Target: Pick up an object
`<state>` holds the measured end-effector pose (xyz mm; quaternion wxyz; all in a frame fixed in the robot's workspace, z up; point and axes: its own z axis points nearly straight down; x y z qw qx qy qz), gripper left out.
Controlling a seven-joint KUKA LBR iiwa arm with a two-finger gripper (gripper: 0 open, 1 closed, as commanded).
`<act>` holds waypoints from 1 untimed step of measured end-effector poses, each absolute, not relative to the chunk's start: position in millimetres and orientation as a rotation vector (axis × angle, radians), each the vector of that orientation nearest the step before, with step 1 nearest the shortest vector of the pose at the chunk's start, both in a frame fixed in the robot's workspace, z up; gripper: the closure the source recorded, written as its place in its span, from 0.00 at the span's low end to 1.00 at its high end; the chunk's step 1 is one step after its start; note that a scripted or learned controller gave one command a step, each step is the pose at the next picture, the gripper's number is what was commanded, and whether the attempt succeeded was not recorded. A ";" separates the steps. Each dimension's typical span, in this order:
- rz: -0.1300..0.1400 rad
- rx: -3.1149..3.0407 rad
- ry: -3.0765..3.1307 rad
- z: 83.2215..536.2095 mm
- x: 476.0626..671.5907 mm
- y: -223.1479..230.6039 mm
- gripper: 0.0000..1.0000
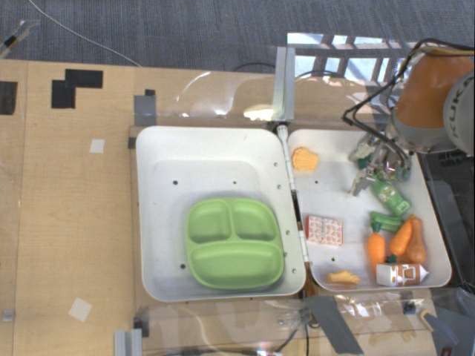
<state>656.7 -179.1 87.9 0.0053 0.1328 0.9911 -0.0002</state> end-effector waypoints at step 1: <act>-0.002 0.487 3.093 88.5 583.4 -207.4 0.00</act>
